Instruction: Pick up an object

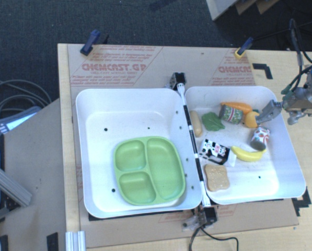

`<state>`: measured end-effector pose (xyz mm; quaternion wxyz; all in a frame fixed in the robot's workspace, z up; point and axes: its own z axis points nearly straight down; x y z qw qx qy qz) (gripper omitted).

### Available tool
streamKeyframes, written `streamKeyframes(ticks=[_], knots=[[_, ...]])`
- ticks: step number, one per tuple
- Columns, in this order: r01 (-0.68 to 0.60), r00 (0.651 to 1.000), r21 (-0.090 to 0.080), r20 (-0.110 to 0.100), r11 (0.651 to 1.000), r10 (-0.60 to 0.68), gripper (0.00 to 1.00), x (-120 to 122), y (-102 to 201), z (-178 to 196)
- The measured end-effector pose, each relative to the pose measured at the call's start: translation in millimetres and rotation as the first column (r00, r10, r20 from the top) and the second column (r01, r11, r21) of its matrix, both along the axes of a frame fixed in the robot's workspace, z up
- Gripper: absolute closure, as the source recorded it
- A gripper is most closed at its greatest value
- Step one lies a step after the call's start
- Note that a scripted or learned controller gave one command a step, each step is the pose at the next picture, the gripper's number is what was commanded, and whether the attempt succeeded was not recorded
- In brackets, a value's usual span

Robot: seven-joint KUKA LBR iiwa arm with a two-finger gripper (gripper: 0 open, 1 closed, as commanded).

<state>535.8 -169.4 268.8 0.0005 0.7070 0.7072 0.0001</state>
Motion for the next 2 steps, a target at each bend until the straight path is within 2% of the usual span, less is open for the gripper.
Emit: streamKeyframes(ticks=[1, 2], knots=[[-0.001, 1.0, 0.001, -0.003, 1.0, 0.001, 0.0, 56.0, 2.1, -90.5], [-0.001, 1.0, 0.001, -0.001, 1.0, 0.001, 0.0, 96.7, -40.0, -172.3]])
